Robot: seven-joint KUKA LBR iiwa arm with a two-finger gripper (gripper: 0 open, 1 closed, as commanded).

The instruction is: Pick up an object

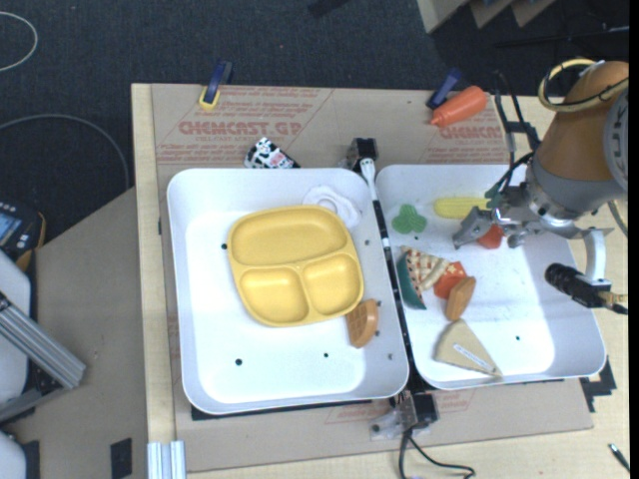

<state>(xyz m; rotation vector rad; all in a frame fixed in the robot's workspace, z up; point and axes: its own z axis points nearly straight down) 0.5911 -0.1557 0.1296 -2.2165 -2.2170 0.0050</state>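
Observation:
My gripper (pixel 490 232) hangs low over the back of the right bin (pixel 559 362), below the grey wrist and orange band. It is open, its two dark fingers spread apart. A small red-orange piece (pixel 489 236) lies between them on the bin floor, and I cannot tell whether they touch it. A yellow corn-like piece (pixel 457 207) and a green toy (pixel 408 219) lie just left of the gripper. Nearer the front are a pizza slice (pixel 423 266), a red piece (pixel 451 270), an orange sausage shape (pixel 460 297) and a pale wedge (pixel 466 349).
The left bin (pixel 200 297) holds a yellow divided plate (pixel 297 264), a brown bread piece (pixel 363 321) and a white ring (pixel 335 204). A black divider (pixel 384 247) runs between the bins. An orange clamp (pixel 459 105) and a black-and-white toy (pixel 270 155) lie behind them.

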